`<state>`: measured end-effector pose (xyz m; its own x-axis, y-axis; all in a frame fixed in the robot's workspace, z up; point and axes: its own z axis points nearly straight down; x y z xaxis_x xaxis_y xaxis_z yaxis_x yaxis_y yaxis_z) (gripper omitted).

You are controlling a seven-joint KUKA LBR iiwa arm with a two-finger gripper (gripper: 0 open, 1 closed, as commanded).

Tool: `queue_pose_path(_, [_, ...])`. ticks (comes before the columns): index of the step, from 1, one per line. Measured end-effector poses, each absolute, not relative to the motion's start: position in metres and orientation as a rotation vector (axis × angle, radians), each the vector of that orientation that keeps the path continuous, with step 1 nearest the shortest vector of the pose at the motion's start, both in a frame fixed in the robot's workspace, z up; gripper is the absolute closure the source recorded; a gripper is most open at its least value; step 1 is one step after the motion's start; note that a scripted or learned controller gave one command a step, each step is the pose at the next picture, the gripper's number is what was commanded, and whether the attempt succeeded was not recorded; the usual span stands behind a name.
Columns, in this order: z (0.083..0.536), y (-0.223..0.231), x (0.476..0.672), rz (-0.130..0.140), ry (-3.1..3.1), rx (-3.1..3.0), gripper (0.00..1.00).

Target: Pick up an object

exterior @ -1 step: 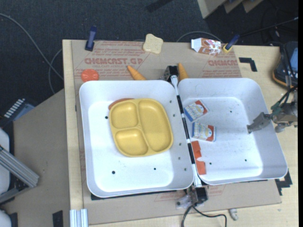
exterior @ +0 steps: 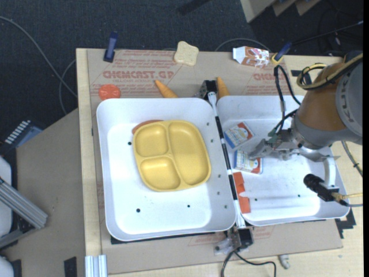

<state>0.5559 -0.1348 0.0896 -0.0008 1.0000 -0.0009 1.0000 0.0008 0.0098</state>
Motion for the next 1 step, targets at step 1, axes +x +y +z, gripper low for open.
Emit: queue_pose_path(1, [0.1001,-0.1338,0.5567,0.014,2.216,2.216,1.0])
